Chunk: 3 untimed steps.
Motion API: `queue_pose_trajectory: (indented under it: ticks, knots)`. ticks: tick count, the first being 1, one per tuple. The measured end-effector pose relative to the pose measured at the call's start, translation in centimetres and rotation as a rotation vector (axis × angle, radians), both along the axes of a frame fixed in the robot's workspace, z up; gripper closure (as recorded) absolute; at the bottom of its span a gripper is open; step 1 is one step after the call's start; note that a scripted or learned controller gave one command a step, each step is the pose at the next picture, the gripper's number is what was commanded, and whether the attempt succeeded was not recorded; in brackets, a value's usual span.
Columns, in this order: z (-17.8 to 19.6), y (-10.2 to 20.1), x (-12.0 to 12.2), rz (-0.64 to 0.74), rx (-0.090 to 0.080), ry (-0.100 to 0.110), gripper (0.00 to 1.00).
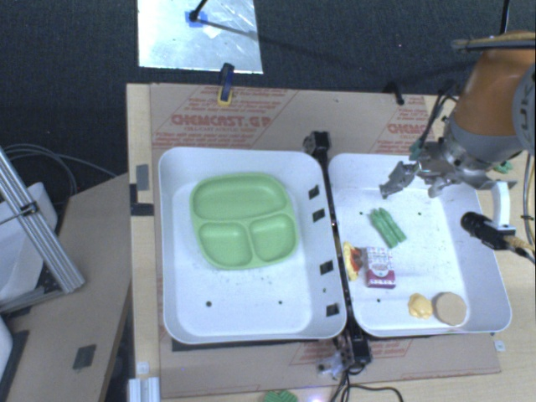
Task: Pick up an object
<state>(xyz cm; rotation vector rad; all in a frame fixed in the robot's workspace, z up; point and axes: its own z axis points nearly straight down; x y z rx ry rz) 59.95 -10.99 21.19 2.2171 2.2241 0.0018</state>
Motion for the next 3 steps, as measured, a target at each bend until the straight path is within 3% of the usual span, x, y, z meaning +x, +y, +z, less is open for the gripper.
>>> queue_pose_trajectory:
  ticks: [1, 2, 3]
  knots:
    - [-13.4, -2.8, 0.3, -0.003, 0.0, 0.005, 0.0]
    - [-11.6, -2.7, 0.6, -0.002, -0.001, -0.003, 1.0]
    - [2.7, 6.4, -2.8, 0.008, 0.002, -0.006, 1.0]
